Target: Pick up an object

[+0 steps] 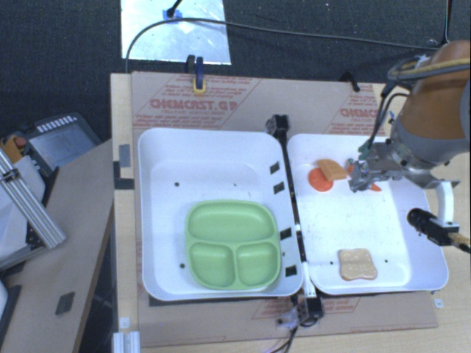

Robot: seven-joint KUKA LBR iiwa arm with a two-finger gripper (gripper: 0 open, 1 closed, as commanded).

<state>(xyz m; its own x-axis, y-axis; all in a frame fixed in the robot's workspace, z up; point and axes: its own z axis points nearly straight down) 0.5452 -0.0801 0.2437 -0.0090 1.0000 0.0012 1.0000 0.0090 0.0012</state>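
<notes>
Toast slice, tan and squarish, lies flat near the front edge of the right bin, apart from everything else in that bin.

Left bin: holds a pale green divided plate with three compartments (one wide at the back, two smaller at the front). Plate sits in the front right part of that bin, close to the divider between the two bins.

Right bin, back area: a round orange-red disc lies flat, with a tan-orange piece resting against or partly over its back right edge. A small red-orange sliver shows just right of these, under the tool.

Gripper: low over the back of the right bin, just right of the disc and the tan-orange piece. Whether its fingers are apart or together cannot be told; the dark metal there is too cluttered to read. Nothing visibly between them. Orange band of the arm fills the upper right.

Both bins rest on a cardboard sheet with red lettering.
</notes>
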